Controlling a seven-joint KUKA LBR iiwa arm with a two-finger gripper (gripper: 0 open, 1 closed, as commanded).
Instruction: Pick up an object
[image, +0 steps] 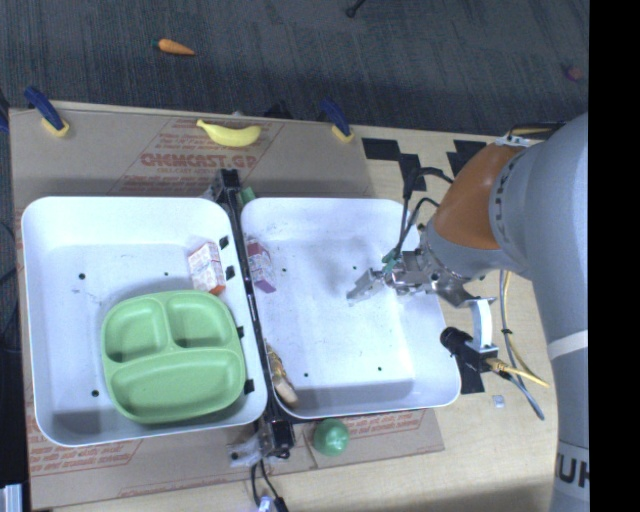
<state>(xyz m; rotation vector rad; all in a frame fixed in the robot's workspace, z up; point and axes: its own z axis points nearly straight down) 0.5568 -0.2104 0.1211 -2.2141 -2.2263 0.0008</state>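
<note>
My gripper (364, 287) is low over the right bin (330, 390), in its right half, and nothing shows in its grasp. A small purple and red packet (258, 263) lies at that bin's left wall, well left of the gripper. A tan object (281, 382) rests in the bin's near left corner. In the left bin (60, 240) lie a green divided tray (175, 352) and a small white and red carton (205, 266) just behind it.
A yellow banana (230, 132) lies on the cardboard behind the bins. A green ball (331, 436) sits in front of the right bin. An orange item (177, 46) lies on the dark floor. The grey arm (530, 230) covers the bench's right side.
</note>
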